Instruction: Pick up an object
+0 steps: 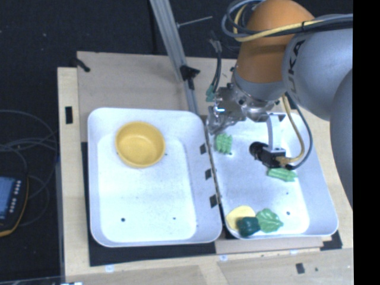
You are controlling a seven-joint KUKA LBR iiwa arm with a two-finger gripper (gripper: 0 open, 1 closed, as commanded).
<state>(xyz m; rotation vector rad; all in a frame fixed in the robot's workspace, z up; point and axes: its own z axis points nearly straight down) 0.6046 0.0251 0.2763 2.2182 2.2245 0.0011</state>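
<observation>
Gripper [217, 122] sits at the upper left corner of the right bin [314, 189], by the divider. Light green piece [224, 143] lies on the bin floor just below the fingertips, not between them (finger spacing cannot be told). Yellow bowl [140, 143] rests in the left bin [107, 218].

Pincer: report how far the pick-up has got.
Done: the pincer sits low at the right bin's top-left corner, just above a small green piece. In hand: nothing visibly held. Left: grasp and lift that piece.
</observation>
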